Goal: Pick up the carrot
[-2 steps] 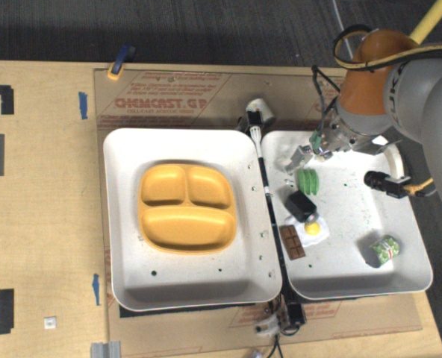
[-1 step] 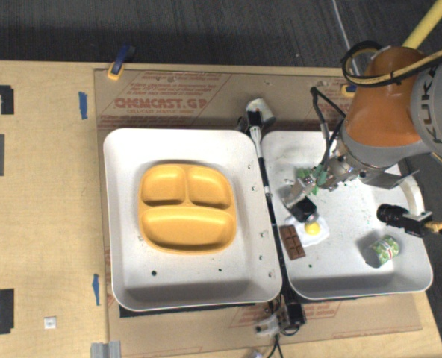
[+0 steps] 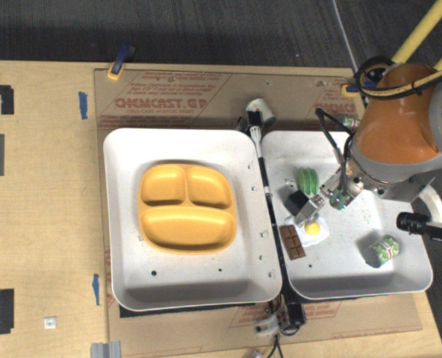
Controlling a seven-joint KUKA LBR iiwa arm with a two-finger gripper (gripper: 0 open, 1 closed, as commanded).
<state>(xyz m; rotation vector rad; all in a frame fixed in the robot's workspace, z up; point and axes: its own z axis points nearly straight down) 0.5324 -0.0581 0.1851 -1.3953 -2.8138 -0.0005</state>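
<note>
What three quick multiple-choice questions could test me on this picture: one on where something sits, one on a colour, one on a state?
1. Where does the yellow tray sit?
A. In the left bin
B. In the right bin
C. On the bare bench

2. What colour is the flat bar near the right bin's left wall?
A. Blue
B. Brown
C. White

3. How does the hand stand?
A. Far outside both bins
B. Resting on the yellow tray
C. Low in the right bin, by the fried egg toy

Answers: 1 A, the tray lies in the left bin. 2 B, the bar is dark brown. 3 C, the hand's tip is just above the egg.
</note>
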